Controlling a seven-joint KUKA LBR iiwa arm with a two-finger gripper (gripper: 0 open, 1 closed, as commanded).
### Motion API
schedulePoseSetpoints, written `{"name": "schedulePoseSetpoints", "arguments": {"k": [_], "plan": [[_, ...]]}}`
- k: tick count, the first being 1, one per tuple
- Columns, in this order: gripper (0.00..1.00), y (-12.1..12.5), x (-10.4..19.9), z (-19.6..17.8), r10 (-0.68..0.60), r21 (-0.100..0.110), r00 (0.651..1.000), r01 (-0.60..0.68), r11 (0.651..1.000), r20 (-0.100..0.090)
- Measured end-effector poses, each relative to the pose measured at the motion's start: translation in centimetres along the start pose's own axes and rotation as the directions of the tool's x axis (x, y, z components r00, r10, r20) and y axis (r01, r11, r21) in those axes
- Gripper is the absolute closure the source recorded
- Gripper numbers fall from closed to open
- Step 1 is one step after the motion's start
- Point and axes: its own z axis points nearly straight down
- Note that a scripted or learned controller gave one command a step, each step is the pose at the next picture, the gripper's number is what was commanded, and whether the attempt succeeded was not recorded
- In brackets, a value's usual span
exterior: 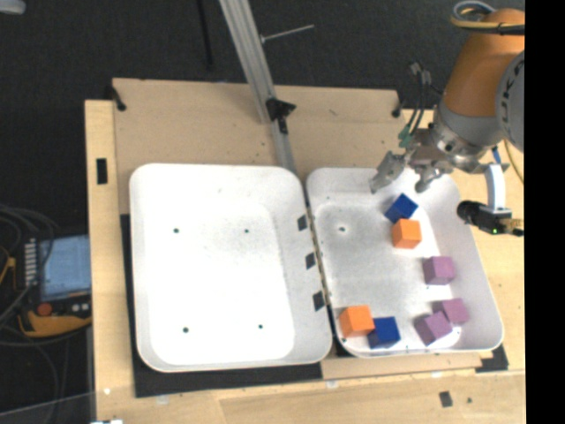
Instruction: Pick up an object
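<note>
A pale wooden table [212,122] sits on a dark floor [88,34]. A metal pole [252,56] slants up from the table, left of the end effector [406,177]. Far left, cables [26,228] and a blue-screened pendant [62,272] lie on the floor.

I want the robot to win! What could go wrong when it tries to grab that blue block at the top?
1. The blue block touches the orange block right below it, so the open gripper might bump or drag the orange one too.
2. The blue block sits turned at an angle, so the fingers could close on its corners and let it slip.
3. It lies near the right bin's far rim, so a finger might hit that edge.
</note>
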Motion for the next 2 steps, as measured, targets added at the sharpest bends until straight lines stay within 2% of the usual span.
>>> {"name": "schedulePoseSetpoints", "arguments": {"k": [1,2], "plan": [[0.0,0.6,0.0,4.3,-0.001,0.0,1.0,0.001,1.0,0.0],[0.0,1.6,-0.4,9.6,-0.002,-0.012,1.0,0.002,1.0,0.004]]}}
